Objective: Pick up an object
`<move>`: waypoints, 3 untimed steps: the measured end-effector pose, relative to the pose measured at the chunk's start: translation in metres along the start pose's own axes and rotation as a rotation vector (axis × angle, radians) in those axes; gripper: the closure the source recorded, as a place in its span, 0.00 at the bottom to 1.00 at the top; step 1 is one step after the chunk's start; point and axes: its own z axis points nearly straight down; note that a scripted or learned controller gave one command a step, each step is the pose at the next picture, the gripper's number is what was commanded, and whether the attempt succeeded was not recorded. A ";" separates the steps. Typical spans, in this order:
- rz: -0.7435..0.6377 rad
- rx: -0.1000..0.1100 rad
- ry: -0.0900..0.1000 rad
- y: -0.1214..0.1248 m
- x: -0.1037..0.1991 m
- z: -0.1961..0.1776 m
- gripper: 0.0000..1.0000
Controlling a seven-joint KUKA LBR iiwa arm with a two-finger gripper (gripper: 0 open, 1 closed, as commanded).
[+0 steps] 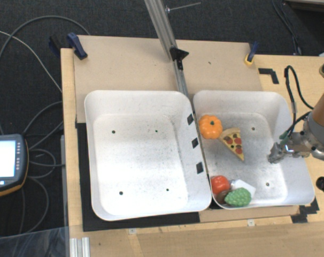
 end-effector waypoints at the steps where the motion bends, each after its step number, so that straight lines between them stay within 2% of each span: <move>1: -0.001 -0.002 -0.001 0.000 -0.001 -0.044 1.00; 2: -0.002 -0.003 -0.001 0.002 -0.002 -0.097 1.00; 3: -0.006 0.002 0.003 0.014 0.042 -0.096 1.00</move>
